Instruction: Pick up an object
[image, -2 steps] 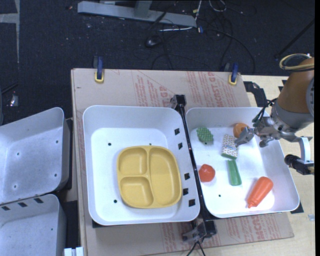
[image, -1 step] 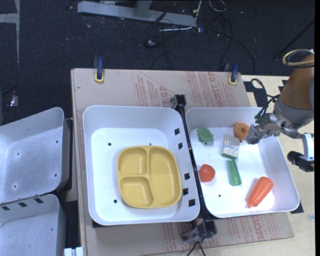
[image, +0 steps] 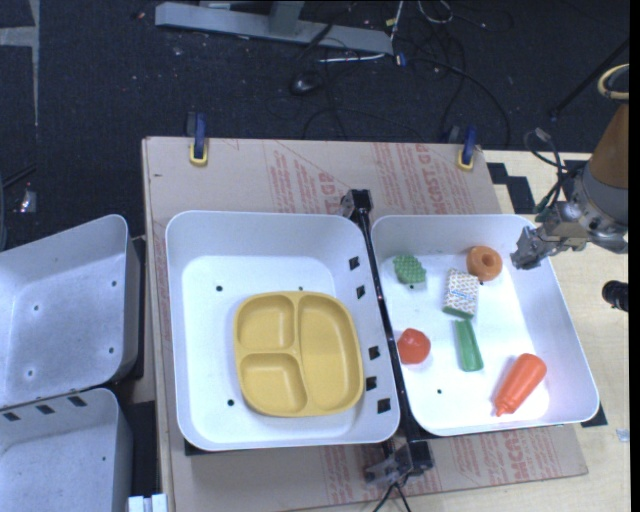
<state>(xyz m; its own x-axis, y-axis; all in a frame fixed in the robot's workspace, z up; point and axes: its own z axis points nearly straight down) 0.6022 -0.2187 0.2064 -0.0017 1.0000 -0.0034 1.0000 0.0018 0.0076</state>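
The right bin (image: 560, 330) holds several small items: an orange donut (image: 484, 263), a green leafy piece (image: 408, 269), a white patterned block (image: 461, 291), a green stick (image: 467, 344), a red tomato (image: 413, 346) and an orange carrot (image: 519, 382). My gripper (image: 528, 250) hangs at the bin's upper right edge, just right of the donut and apart from it. Its fingers are dark and small, and nothing shows between them.
The left bin (image: 200, 300) holds a yellow divided plate (image: 297, 352). A black divider (image: 375, 300) runs between the bins. Spare white trays (image: 60, 300) lie at the far left. Clamps (image: 198, 140) hold the cardboard's back edge.
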